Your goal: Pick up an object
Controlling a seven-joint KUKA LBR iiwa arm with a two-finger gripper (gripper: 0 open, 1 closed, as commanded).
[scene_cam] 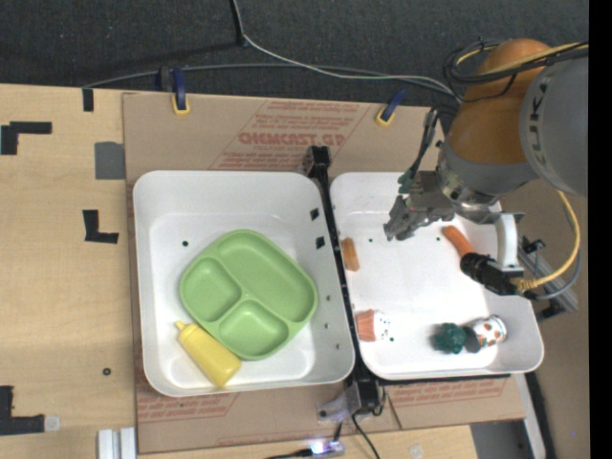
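Observation:
My gripper (405, 222) hangs over the upper middle of the right bin (421, 285), below the grey and orange arm coming in from the right. An orange carrot-like piece (455, 238) lies just to its right. A small brown-orange stick (350, 254) rests by the bin's left wall. Along the front lie an orange and white piece (366, 325), a small white spotted item (383, 328), a dark green toy (448, 338) and a white and red ball (490, 331). I see nothing held at the gripper.
The left bin (158, 247) holds a green divided plate (249, 293) and a yellow bottle (207, 352) at its front left. A black clip (316, 161) sits where the bins meet. Cables and a black fitting (488, 273) hang by the arm's wrist.

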